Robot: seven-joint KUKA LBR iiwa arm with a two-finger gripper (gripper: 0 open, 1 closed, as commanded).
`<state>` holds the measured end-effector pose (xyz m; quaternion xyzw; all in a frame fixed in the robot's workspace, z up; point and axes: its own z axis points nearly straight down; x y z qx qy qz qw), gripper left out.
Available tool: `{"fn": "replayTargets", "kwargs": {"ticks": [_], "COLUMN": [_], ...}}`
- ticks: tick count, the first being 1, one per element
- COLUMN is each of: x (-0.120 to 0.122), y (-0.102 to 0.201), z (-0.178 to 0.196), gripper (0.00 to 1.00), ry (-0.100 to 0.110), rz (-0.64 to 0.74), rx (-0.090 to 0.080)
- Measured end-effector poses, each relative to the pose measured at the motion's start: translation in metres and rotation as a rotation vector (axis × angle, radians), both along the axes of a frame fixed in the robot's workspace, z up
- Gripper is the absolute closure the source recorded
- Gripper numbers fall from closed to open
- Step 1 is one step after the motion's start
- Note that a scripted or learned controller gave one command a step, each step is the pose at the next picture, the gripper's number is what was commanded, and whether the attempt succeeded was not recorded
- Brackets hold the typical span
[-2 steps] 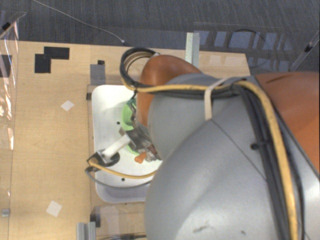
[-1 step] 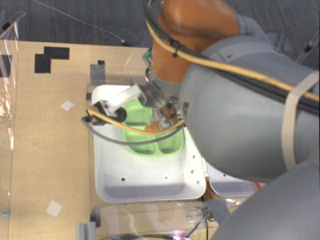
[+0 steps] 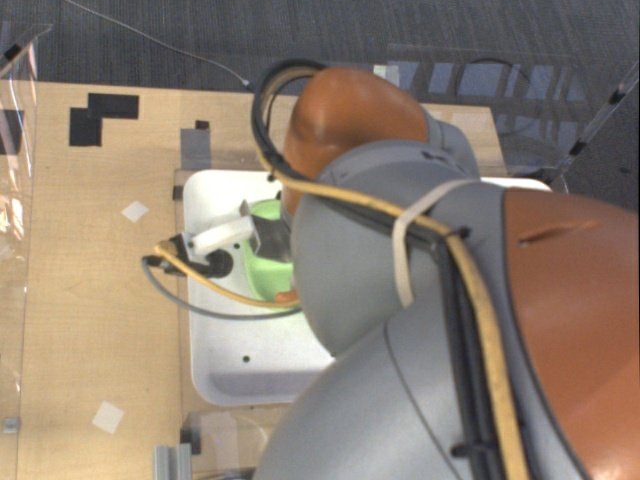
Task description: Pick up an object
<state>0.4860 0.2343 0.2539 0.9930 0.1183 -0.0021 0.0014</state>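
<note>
Arm: the grey KUKA arm (image 3: 400, 298) fills the picture from 3 o'clock through 6 o'clock, its bulk lying over most of the bench's right half. An orange section (image 3: 350, 118) of it rises toward 12 o'clock, and a second orange surface sits at the far 4 o'clock edge.

Cables: a black cable loop (image 3: 268, 108) arcs beside the upper orange section, and a tan hose (image 3: 380, 208) runs across the grey housing, tied down by a pale strap (image 3: 405, 238).

Gripper: the wrist end (image 3: 262, 236) reaches out toward 9 o'clock over the white bin, with a white block (image 3: 218, 236) and a black fitting beside it. Whether it is wide or narrow I cannot tell; the arm's body hides that part.

Object: a green object (image 3: 268, 268) lies in the bin just below the wrist end, near the picture's centre. A small orange-red bit (image 3: 285, 295) shows at its 6 o'clock edge. Contact between it and the gripper cannot be made out.

Bin: a shallow white bin (image 3: 230, 368) sits left of centre, its right part covered by the arm. A thin sliver of another white rim (image 3: 520, 181) shows at 2 o'clock.

Bench: a light wooden bench top (image 3: 90, 268) spans the 9 o'clock side, with black tape marks (image 3: 100, 118) toward 10 o'clock.
</note>
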Motion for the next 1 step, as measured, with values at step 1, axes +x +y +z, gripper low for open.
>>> {"fn": "replayTargets", "kwargs": {"ticks": [1], "x": [0.0002], "y": [0.0000], "z": [-0.0359], "gripper": [1.00], "ry": [-0.002], "rz": [-0.013], "rx": [0.002]}}
